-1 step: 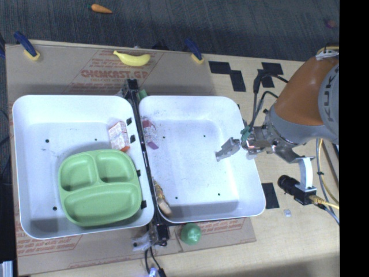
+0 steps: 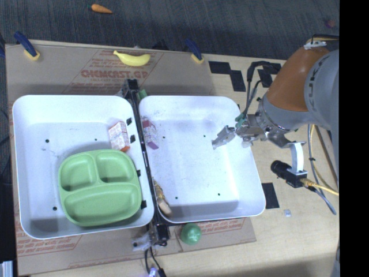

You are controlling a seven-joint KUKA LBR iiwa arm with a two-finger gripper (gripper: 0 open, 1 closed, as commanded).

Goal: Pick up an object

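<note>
The end effector [image 2: 222, 137] hangs at three o'clock in the right bin [image 2: 196, 206]; I cannot tell its grip. The small packet [image 2: 149, 133] at nine o'clock hugs the wall, so a grab may slip.

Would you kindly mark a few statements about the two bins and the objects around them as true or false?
1. The green divided plate lies in the left bin. True.
2. The yellow banana lies inside the right bin. False: it lies on the cardboard beyond the bins, outside both.
3. The green ball sits outside the bins, by the right bin's near edge. True.
4. The gripper hangs over the left bin. False: it is over the right bin, near its right side.
5. A small red and white packet lies in the left bin, beyond the plate. True.
6. The orange carrot rests on the plate. False: it lies on the dark floor past the bench.
</note>
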